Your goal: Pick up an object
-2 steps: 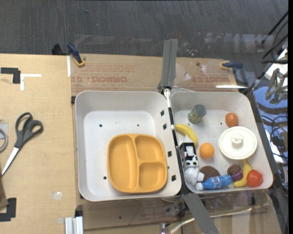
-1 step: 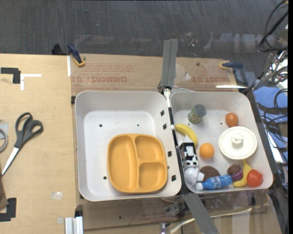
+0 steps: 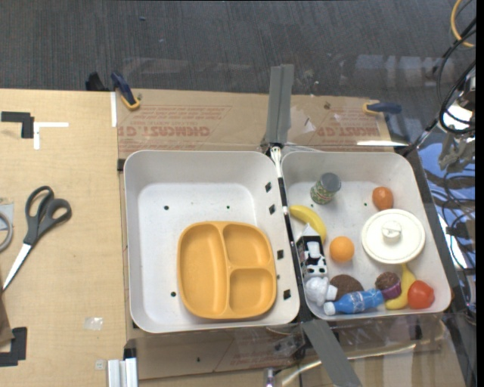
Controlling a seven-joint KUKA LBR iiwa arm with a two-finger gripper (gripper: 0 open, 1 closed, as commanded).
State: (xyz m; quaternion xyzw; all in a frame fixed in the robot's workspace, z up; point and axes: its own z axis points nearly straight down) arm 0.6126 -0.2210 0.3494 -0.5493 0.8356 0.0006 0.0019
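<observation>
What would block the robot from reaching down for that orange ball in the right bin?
Nothing visible covers the orange ball; it lies open from above. But it is crowded: the white lid sits close on one side, the banana and toy cow on the other, leaving little room for fingers.

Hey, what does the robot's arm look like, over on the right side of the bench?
Little can be made out at the right edge, beyond the right bin. Black cables loop there, a yellow cable shows in the top corner, and a pale rounded part sits among them. Whether it belongs to the arm is unclear.
</observation>
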